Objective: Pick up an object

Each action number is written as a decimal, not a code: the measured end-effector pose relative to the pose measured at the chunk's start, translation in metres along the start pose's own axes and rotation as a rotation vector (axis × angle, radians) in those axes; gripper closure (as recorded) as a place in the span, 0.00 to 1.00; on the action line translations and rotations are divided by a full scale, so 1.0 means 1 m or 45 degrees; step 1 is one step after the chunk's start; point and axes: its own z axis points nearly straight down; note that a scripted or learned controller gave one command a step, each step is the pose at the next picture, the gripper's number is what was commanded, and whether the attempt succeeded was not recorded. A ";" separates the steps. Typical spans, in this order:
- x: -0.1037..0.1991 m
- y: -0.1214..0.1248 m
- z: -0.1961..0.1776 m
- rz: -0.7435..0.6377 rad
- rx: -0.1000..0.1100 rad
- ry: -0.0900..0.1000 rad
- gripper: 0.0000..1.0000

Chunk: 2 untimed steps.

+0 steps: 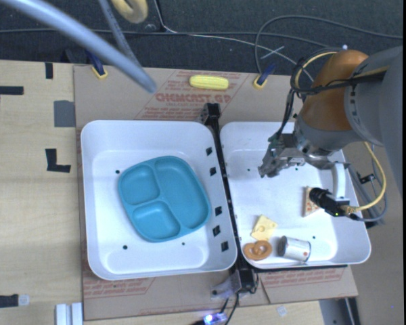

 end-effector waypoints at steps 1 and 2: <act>0.001 -0.005 -0.061 0.001 0.000 -0.001 1.00; 0.001 -0.005 -0.068 0.001 0.005 0.000 1.00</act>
